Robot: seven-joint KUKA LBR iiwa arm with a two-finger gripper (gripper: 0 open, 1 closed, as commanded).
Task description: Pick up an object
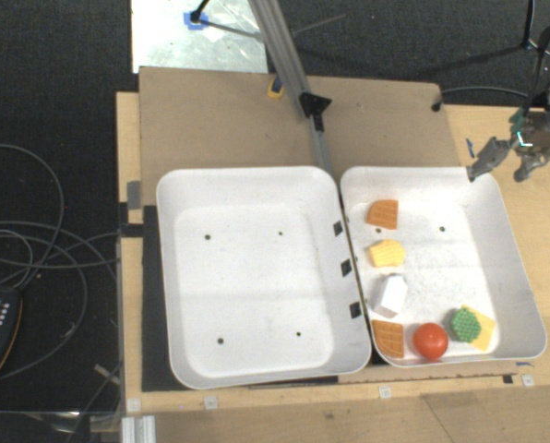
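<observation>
The right bin [496, 247] holds several small objects. An orange wedge [383, 213] lies near its back left, with a yellow block [387, 253] and a white block [390, 294] below it. Along the front edge are an orange waffle piece [388, 337], a red tomato [431, 341] and a green knobbly piece on a yellow slice [471, 326]. My gripper [504, 163] hangs at the far right, above the bin's back right corner, well clear of every object. Its two fingers are spread apart with nothing between them.
The left bin [247, 275] lies beside the right one, joined by black clips along the shared edge. A grey pole [284, 53] slants across the brown bench top behind the bins. Cables and a pendant lie on the dark floor at left.
</observation>
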